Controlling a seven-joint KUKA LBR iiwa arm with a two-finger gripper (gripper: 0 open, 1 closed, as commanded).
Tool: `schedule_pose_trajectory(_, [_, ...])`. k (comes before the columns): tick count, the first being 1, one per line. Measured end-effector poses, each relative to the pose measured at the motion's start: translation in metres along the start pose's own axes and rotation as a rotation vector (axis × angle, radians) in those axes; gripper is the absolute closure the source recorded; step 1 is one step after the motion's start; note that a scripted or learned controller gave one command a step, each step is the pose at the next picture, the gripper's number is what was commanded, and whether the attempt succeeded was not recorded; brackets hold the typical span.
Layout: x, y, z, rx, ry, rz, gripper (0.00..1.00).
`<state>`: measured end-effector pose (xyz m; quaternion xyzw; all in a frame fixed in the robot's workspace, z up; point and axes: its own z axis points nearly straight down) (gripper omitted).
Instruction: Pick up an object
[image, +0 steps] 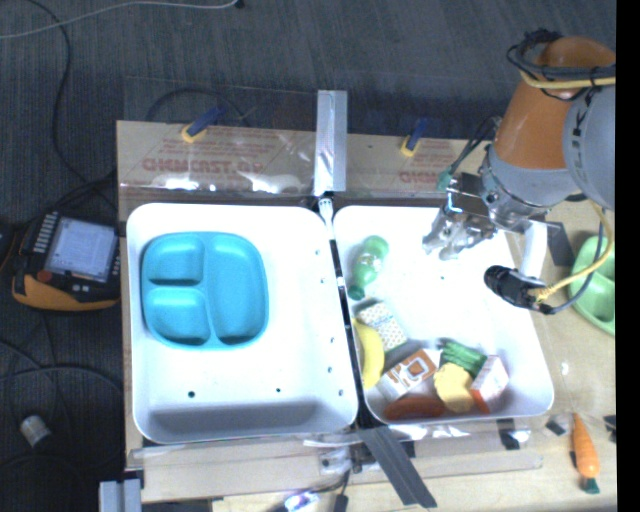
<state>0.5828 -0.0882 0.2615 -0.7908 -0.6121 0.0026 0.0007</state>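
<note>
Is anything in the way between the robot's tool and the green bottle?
Nothing visible is. The tool hangs over the far end of the right bin, and the green bottle lies to its left with bare white floor between them. The other toys are piled at the near end.

Bare floor beside green bottle (369, 262)

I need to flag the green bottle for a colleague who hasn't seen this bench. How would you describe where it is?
Look in the right-hand white bin, at its upper left corner by the divider between the two bins. The green bottle lies there alone, apart from the pile of items along the bin's near edge. It is the only rounded, all-green object away from that cluster.
</note>
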Motion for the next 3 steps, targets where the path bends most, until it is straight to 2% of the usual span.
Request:
schedule_pose_trajectory(1, [-0.069, -0.029, -0.089, -0.003, 0.000, -0.170, 1.00])
schedule_pose_trajectory(2, [-0.067, -0.072, -0.049, -0.001, 0.000, -0.198, 1.00])
schedule_pose_trajectory(3, [-0.125, -0.030, -0.048, -0.001, 0.001, -0.042, 1.00])
